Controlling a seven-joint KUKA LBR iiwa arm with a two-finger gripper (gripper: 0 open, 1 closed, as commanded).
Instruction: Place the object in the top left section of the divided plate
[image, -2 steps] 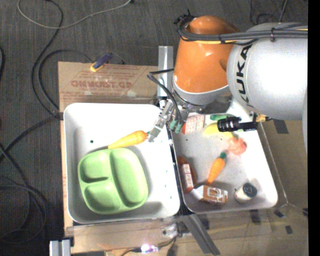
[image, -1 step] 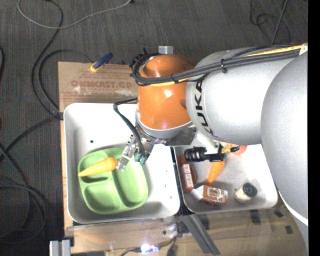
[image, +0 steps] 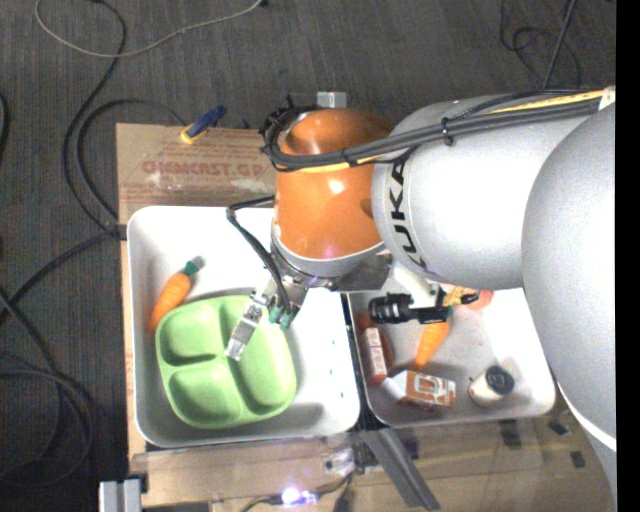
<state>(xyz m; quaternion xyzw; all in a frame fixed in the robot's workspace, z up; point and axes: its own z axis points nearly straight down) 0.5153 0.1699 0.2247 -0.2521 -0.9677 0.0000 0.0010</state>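
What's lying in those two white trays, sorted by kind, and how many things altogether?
Carrots: 2, one in the left tray, one in the right
Green divided plate: 1
Brown packets: 2, and
Small round dark-topped thing: 1
Total: 6

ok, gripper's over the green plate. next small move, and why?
Probably back up and over to the orange toy carrot, though that's a judgement. The two-finger gripper hangs over the green divided plastic plate with nothing visible between its fingers, and the plate's top left section looks bare. The carrot lies in the left white bin, against the plate's upper left edge.
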